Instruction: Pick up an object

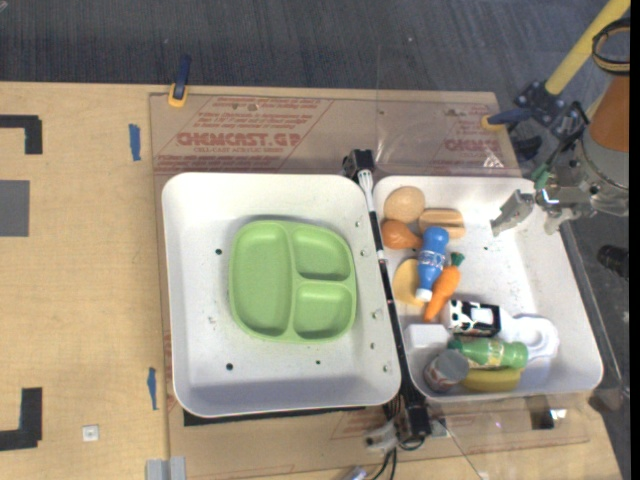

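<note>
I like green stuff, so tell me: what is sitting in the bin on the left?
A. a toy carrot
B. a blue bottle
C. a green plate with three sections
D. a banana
C: the green plate with three sections lies alone in the left bin; the other toys sit in the right bin.

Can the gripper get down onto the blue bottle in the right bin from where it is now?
Probably yes. The gripper hovers over the right bin's bare far corner, and the blue bottle lies uncovered, though a carrot and bread roll crowd it.
</note>
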Controlling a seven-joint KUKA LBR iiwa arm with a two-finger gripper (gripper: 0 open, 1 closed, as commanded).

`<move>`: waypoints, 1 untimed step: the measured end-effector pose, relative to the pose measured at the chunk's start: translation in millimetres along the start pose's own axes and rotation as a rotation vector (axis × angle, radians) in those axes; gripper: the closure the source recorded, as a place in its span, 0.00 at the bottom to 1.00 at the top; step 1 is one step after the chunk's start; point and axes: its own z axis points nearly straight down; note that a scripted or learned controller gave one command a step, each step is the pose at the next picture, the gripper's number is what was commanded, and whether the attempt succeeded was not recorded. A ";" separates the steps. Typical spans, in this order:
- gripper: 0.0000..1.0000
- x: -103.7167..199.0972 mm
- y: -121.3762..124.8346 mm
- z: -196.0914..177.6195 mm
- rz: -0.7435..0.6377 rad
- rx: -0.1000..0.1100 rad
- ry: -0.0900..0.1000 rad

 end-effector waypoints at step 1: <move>0.00 44.3 -24.3 99.5 -0.089 -0.007 -0.003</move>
